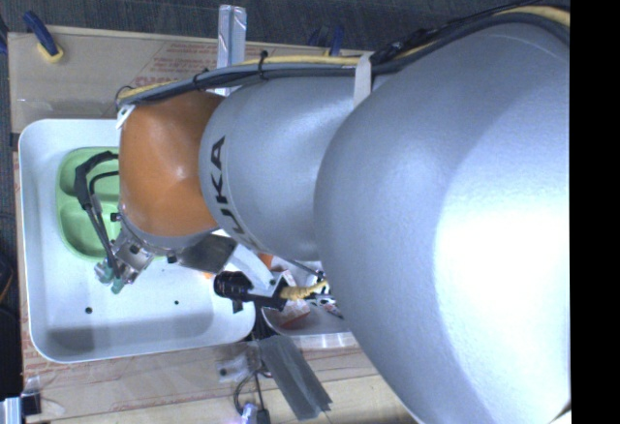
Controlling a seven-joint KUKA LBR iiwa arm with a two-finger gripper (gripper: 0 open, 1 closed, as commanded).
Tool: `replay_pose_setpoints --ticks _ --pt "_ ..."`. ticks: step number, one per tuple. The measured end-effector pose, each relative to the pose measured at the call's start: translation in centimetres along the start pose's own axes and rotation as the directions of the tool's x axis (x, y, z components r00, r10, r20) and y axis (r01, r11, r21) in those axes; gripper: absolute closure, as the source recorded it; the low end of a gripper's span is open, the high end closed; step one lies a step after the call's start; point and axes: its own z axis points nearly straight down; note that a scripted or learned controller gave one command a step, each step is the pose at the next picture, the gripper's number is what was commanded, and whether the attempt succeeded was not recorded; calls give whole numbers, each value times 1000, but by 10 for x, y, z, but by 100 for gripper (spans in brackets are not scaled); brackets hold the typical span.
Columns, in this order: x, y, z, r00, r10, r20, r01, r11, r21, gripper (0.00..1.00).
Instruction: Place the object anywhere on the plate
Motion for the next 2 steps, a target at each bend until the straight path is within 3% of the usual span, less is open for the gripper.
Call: replay_pose_setpoints --ticks 1,2 --pt "-29 0 -31 986 -166 3 166 986 -4 100" --pt "-40 44 -26 972 -236 3 236 972 -3 100"
